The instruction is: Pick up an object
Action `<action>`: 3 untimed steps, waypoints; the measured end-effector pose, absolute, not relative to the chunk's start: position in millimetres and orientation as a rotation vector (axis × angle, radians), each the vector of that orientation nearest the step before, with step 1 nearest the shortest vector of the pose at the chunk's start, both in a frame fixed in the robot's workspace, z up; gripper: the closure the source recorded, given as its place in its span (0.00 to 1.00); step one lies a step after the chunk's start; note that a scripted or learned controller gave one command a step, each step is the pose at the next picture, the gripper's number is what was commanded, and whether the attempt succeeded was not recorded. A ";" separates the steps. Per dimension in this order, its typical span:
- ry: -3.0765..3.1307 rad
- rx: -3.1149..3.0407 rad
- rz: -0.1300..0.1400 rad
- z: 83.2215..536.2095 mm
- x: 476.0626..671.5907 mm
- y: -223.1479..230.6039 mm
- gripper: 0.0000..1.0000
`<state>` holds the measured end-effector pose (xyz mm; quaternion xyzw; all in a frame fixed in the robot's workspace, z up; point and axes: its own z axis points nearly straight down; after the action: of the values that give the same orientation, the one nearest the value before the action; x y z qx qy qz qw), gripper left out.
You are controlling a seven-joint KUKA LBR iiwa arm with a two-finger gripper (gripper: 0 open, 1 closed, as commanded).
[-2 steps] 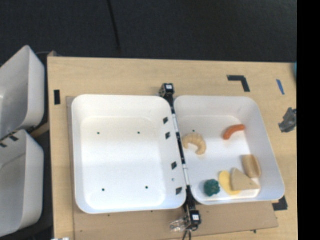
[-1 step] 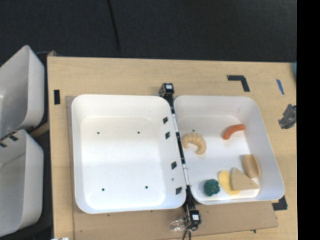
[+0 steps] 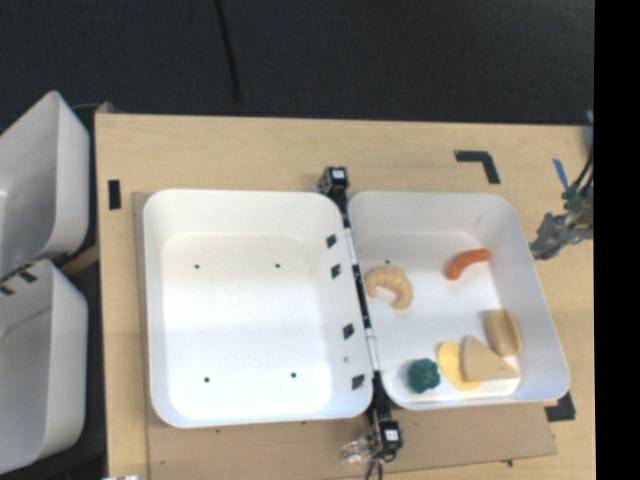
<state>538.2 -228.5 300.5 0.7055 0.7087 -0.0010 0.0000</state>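
The right bin [image 3: 440,213] holds several small items. A tan croissant [image 3: 390,286] lies near its left wall. An orange-red sausage [image 3: 467,262] sits toward the back right. A brown bread roll [image 3: 502,331], a pale cheese wedge [image 3: 487,361] on a yellow piece [image 3: 450,364], and a green broccoli floret [image 3: 424,374] crowd the front right corner. My gripper [image 3: 560,230] is a small grey shape at the view's right edge, just outside the right bin's right wall, well apart from every item. It is partly cut off.
The left bin [image 3: 245,208] adjoins the right one along a black-clipped seam [image 3: 352,298]. Both rest on a wooden bench [image 3: 220,153]. Two white containers [image 3: 35,198] stand off the bench at far left.
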 end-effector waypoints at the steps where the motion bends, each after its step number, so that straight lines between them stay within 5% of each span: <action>1: 2.224 2.215 0.000 303.7 537.5 -228.6 0.00; 2: 2.212 2.201 0.015 562.4 503.4 -194.4 0.00; 3: 2.221 2.210 -0.002 562.8 504.4 -196.8 1.00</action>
<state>504.4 -196.8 562.8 0.7054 0.7088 -0.0006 0.0043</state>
